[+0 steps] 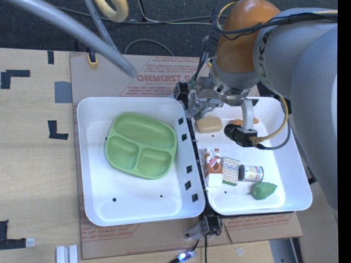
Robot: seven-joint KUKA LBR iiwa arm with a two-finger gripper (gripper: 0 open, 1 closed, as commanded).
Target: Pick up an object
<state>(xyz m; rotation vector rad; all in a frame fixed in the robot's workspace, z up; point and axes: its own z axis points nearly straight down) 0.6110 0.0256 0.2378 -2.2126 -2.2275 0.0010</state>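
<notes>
1. Gripper (196, 109) low over far-left corner of right bin (293, 166), close against the divider (192, 158) between the bins. Metal parts there dark and crowded together; open or closed: cannot tell.
2. Tan block (209, 125) on the bin floor just beside the gripper, on its near side. Contact between the two not resolvable.
3. Red-and-white packet (211, 161) near the divider, print too small to read. Second flat piece (231, 170) against it, kind unclear.
4. Small jar (252, 173) on its side just beside the flat piece. Green lump (264, 190) near it, toward the near rim.
5. Left bin (90, 147) with green divided tray (141, 145), seen whole.
6. Arm (307, 86) hiding the right bin's far-right part, cut off at the frame edge.
</notes>
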